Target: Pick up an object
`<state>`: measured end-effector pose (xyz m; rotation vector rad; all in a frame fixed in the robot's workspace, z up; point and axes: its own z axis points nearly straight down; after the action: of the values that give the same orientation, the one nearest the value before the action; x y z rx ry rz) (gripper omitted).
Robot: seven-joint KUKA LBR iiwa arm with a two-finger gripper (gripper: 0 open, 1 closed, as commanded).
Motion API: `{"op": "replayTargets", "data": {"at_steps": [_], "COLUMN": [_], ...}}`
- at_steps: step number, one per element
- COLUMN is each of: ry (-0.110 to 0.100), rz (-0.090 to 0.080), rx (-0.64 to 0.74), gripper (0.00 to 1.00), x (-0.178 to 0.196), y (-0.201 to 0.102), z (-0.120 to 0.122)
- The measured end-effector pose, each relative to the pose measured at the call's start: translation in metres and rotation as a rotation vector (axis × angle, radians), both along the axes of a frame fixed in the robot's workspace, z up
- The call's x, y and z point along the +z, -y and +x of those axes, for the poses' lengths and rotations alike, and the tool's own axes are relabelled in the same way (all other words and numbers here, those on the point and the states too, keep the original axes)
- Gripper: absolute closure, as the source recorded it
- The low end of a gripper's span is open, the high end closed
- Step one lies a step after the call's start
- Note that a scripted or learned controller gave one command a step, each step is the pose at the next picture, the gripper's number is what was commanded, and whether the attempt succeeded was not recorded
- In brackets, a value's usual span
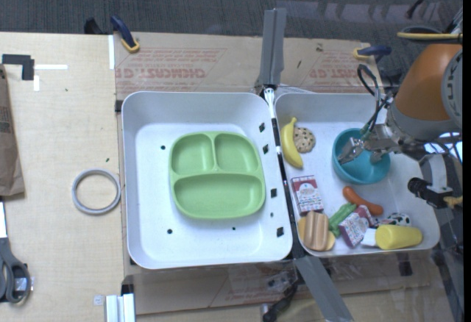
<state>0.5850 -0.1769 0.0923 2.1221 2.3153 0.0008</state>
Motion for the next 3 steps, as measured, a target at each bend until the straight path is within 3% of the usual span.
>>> {"op": "replayTargets", "data": {"at_steps": [1, 2, 3], "ry": [-0.001, -0.001, 0.013], "rz": [0.000, -0.001, -0.002], "rx": [-0.061, 0.117, -0.089], "gripper": [0.00, 0.00, 0.00], "x": [0.000, 0.098, 0.017], "y": [-0.009, 0.000, -0.029], "z": [-0.044, -0.033, -0.001]}}
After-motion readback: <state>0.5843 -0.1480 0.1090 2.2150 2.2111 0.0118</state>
